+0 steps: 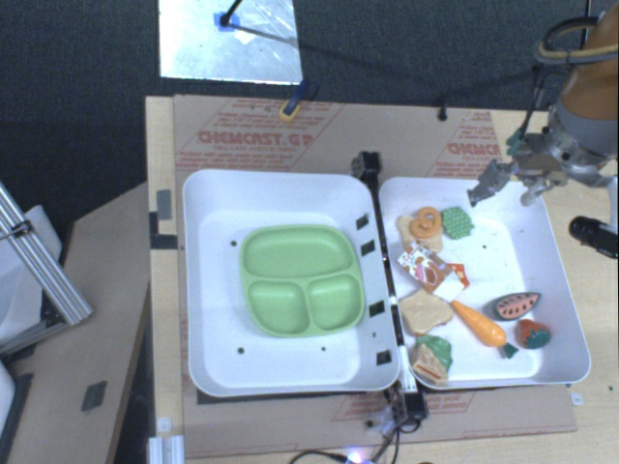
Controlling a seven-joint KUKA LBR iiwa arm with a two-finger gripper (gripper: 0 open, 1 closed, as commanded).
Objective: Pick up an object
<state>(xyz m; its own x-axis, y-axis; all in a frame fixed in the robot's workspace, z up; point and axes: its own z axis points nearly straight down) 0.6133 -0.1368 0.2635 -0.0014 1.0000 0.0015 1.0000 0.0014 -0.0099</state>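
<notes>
No object is picked yet; your candidates all lie in the right bin (556, 259), loose on its floor. Near the far-left corner of that bin you have a small pretzel-like ring (425, 224) touching a green leafy piece (456, 222). Just toward the near edge from those sits a red-and-white packet (430, 267), then a tan bread slice (426, 310) against the left wall, an orange carrot (479, 323) running out toward the middle, and a sandwich wedge (431, 358) at the near-left corner. A watermelon slice (513, 305) and a strawberry (533, 333) sit close together toward the near-right corner. The gripper (509, 186) hangs over the far edge of the right bin, toward its far-right corner, fingers spread apart with nothing between them, and well above the toys as far as you can judge. The left bin (208, 259) carries only a green divided plate (296, 280), not a likely target. Call this the approach step: arm in position above the bin, no descent to any item. Next move needs you to pick one target, bring the open fingers over it and down; the leafy piece and ring are nearest, but they touch, so a straddle may catch both. The watermelon and carrot have more bare floor around them, probably cleaner grasps.
</notes>
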